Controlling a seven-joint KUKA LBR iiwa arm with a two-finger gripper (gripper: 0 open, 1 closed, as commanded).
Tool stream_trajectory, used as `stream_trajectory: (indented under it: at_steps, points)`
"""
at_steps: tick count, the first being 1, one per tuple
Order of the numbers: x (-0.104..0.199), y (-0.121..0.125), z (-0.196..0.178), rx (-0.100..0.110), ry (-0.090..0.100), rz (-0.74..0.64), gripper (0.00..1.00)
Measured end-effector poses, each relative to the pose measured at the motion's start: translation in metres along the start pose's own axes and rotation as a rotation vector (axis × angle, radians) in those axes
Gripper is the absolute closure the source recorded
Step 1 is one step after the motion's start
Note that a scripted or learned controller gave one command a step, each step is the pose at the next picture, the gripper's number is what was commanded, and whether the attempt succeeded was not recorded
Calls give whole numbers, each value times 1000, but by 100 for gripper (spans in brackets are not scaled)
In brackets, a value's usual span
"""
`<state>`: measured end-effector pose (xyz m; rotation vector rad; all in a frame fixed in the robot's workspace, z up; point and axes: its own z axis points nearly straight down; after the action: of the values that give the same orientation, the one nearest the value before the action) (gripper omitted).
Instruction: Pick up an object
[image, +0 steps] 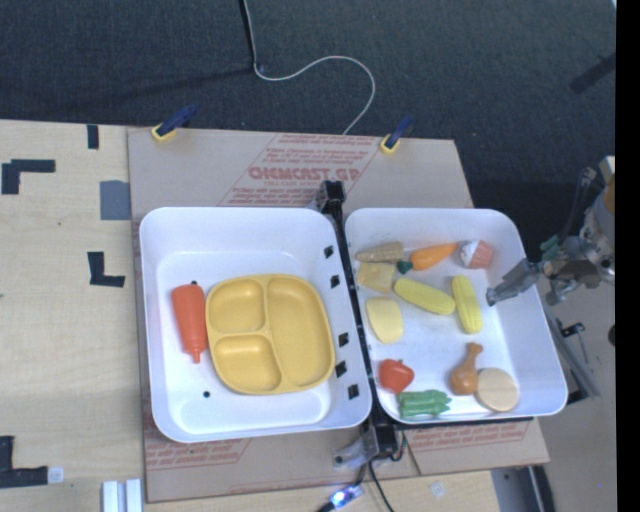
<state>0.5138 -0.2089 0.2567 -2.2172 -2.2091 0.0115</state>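
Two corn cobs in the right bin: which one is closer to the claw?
The upright-lying corn cob, nearest the bin's right wall and just left of the claw. The other corn cob lies slanted, farther left toward the bin's middle.

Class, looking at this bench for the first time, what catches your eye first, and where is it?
The yellow tray fills the middle of the left bin, with an orange-red toy lying beside it. The right bin holds a bright scatter of toy food, including a corn cob. The gripper hangs at that bin's right rim.
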Motion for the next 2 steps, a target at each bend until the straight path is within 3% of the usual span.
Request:
stream_trajectory:
  at_steps: [1,2]
  points:
    - [1,2,-7,-12,-3,-4,0]
    - [-7,8,50,-7,-2,-4,0]
